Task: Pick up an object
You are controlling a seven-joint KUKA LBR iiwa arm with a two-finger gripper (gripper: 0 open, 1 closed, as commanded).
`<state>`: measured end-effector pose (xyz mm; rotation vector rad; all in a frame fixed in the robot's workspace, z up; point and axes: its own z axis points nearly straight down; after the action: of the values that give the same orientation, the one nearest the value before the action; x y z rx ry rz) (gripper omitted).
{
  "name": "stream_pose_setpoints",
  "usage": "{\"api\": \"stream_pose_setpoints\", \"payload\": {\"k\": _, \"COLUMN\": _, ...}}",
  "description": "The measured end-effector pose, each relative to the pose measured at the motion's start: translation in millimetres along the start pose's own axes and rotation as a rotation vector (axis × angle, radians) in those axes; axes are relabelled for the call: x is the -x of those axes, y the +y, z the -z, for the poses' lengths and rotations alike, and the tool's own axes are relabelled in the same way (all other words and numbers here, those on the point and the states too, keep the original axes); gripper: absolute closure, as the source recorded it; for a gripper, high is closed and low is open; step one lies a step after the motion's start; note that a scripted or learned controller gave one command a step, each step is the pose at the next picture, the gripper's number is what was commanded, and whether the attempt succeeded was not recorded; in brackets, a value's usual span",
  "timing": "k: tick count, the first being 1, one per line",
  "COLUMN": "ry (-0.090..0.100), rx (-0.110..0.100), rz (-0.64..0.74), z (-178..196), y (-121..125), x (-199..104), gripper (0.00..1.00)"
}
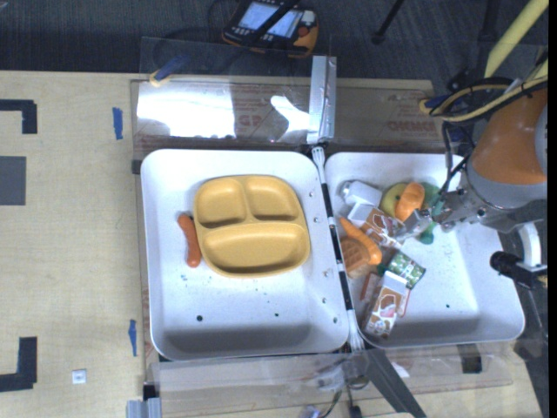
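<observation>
apparently approaching: the tool (432, 219) hangs low in the right bin (487, 320) beside the clutter, near a green-and-orange fruit (406, 198). its grip i cannot tell. next it must settle squarely over one piece.

Pale wooden bench (70, 259), perhaps dark carpet (104, 16) behind.

Two bins side by side on the tabletop (70, 233). Left bin (165, 259): divided tray (251, 223) in the middle, sausage (190, 239) touching its left edge. Right bin (487, 303): cluster against the left wall, fruit (402, 198) at the back, cartons (392, 294) nearer the front, carrot (359, 236) between. Arm (513, 155) over the right bin's right side. Handheld controller (270, 23) behind the bins.
</observation>
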<state>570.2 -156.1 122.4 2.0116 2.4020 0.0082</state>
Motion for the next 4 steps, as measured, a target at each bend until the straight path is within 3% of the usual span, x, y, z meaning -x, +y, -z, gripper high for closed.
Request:
{"api": "stream_pose_setpoints", "payload": {"k": 1, "ry": -0.004, "rx": 0.019, "rz": -0.075, "z": -16.5, "y": 41.0, "x": 14.7, "gripper": 0.00}}
{"api": "stream_pose_setpoints", "payload": {"k": 2, "ry": 0.013, "rx": -0.032, "rz": -0.064, "z": -18.1, "y": 86.5, "x": 33.0, "gripper": 0.00}}
{"api": "stream_pose_setpoints", "payload": {"k": 3, "ry": -0.006, "rx": -0.042, "rz": 0.094, "z": -17.6, "y": 86.1, "x": 31.1, "gripper": 0.00}}
{"api": "stream_pose_setpoints", "payload": {"k": 4, "ry": -0.004, "rx": -0.037, "rz": 0.106, "z": -17.7, "y": 84.9, "x": 31.5, "gripper": 0.00}}
